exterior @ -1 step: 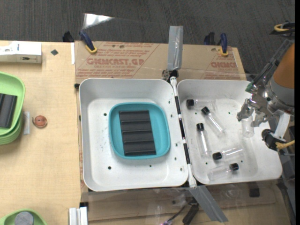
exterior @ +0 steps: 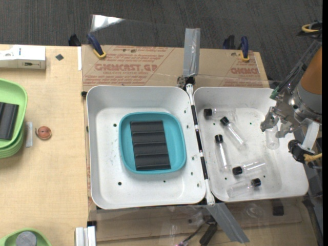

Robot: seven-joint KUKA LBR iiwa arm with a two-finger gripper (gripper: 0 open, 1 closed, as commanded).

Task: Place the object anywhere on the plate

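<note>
A teal plate [exterior: 152, 143] with a black ridged insert lies in the left white bin [exterior: 102, 152]. Several clear vials with black caps lie in the right white bin [exterior: 287, 186], among them one vial [exterior: 231, 131] near the middle and another vial [exterior: 221, 151] beside it. My gripper [exterior: 274, 129] hangs over the right part of that bin, right of the vials. A faint clear tube shape [exterior: 272, 141] shows just under it; I cannot make out whether it is gripped or lying on the bin floor.
The two bins meet at a ridge [exterior: 197, 142]. Cardboard [exterior: 154, 65] held by clamps lies behind them. A green tray [exterior: 10, 122] and a small round object [exterior: 43, 132] sit on the wooden bench to the left. The grey and orange arm [exterior: 310, 86] enters from the right.
</note>
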